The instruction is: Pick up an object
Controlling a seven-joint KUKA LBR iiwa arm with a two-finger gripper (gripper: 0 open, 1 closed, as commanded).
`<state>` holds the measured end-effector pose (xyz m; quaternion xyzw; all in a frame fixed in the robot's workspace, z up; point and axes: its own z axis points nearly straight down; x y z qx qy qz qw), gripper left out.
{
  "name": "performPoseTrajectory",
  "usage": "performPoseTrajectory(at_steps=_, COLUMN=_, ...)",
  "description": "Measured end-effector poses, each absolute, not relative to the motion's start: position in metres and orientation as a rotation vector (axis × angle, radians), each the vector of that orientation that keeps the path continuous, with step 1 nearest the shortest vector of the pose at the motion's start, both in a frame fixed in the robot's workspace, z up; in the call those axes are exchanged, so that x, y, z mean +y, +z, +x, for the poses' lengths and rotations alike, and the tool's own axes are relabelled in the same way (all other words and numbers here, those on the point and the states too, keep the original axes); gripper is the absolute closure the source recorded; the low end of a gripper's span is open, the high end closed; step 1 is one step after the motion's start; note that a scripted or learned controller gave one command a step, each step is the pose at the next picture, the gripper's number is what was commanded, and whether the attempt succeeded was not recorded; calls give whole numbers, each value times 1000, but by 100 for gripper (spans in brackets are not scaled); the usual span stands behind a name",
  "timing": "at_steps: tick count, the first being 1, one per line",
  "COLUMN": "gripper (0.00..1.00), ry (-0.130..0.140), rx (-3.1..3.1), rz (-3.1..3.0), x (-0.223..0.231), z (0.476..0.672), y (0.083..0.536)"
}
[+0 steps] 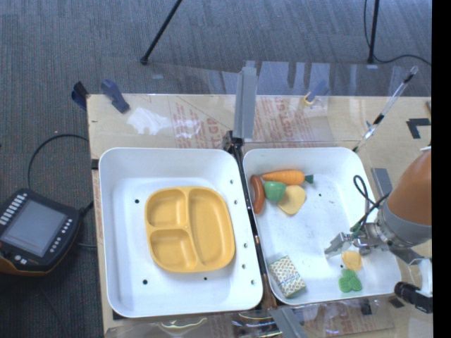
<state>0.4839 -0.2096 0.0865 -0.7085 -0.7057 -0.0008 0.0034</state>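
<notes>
Arm [412, 203] in from right, wrist low over right bin [317, 157]; pincer [345, 245] spread open, holding nothing, just beside yellow toy piece [351, 260].

A yellow divided plate [189, 229] is lying in the left white bin [113, 189]. Left of that bin, a grey handheld pendant [32, 229] is resting on the carpet, its black cable curving up behind it. Beyond the bin, crumpled white paper [148, 120] and a blue clip [113, 94] are sitting on the bench top.
</notes>
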Motion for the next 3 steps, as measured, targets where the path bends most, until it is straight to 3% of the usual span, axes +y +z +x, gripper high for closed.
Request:
performPoseTrajectory(at_steps=1, gripper=100, ry=-1, rx=-2205, rz=-2224, x=-210, z=483, y=95)
performPoseTrajectory(at_steps=2, gripper=0, ry=0, rx=-2204, rz=-2224, x=-210, z=483, y=95)
performPoseTrajectory(at_steps=3, gripper=0, ry=2, rx=-2069, rz=-2357, x=-202, z=505, y=88)
